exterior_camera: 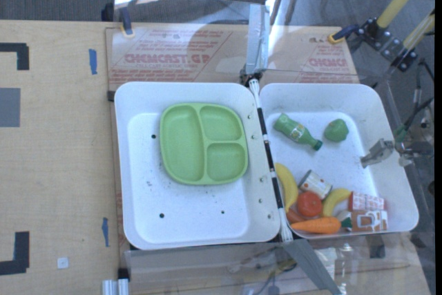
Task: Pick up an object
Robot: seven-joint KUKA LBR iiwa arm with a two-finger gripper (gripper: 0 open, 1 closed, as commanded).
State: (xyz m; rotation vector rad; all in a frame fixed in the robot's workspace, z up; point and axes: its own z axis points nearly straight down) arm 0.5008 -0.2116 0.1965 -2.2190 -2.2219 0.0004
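Gripper (378,152) at right bin's (387,114) rim, finger state unreadable; toys crowd the near corner, so a descent there risks pinching several or slipping off.

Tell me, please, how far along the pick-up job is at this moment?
Nothing looks done yet: the green bottle, green ball, bananas, tomato, carrot and cartons all lie in the right bin, and the green divided plate sits in the left bin. In hand: the gripper is at the right bin's right edge, holding nothing visible. Left: closing on an object and lifting it.
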